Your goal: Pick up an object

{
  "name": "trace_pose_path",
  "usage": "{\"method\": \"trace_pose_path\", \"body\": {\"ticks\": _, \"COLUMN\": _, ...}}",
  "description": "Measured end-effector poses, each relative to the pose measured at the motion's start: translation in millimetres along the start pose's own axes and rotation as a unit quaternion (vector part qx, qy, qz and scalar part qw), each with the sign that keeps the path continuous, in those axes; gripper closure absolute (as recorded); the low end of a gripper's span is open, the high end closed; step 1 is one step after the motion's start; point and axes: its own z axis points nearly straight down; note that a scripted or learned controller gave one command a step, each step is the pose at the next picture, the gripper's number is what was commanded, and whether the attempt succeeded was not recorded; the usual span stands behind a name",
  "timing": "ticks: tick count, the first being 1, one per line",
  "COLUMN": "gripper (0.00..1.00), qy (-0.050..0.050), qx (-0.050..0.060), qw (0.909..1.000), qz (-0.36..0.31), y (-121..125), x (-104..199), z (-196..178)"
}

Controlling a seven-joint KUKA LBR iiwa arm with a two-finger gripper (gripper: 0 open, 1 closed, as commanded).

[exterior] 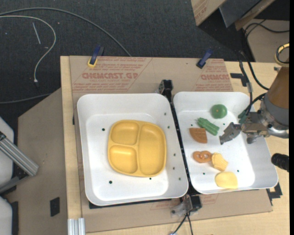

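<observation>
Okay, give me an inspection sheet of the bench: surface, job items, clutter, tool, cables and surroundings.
Surface: left bin and right bin side by side on a brown board.
Job's things: green ball, green pod, brown piece, orange ring, yellow chunk, yellow lump, all in right bin.
Clutter: yellow divided plate in left bin.
Grippers: tool above right bin, holding nothing.
Cables: white cable on the floor.
Surroundings: dark carpet, cardboard box.

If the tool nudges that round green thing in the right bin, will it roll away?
Probably. The green ball-shaped piece looks round, so it may roll on the smooth right bin floor. It looks like small toy food, likely light. Its rounded sides could slip from a pinch.
</observation>
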Motion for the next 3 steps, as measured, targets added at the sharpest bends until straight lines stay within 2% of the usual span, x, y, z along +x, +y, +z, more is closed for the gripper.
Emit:
{"method": "trace_pose_path", "body": {"ticks": 1, "gripper": 0.0, "qy": -0.001, "qx": -0.007, "qw": 1.0, "qz": -0.002, "y": 2, "x": 0, "z": -6}}
{"method": "trace_pose_path", "body": {"ticks": 2, "gripper": 0.0, "qy": 0.0, "qx": -0.003, "qw": 1.0, "qz": -0.001, "y": -2, "x": 3, "z": 56}}
{"method": "trace_pose_path", "body": {"ticks": 3, "gripper": 0.0, "qy": 0.0, "qx": -0.004, "qw": 1.0, "qz": -0.001, "y": -10, "x": 9, "z": 108}}
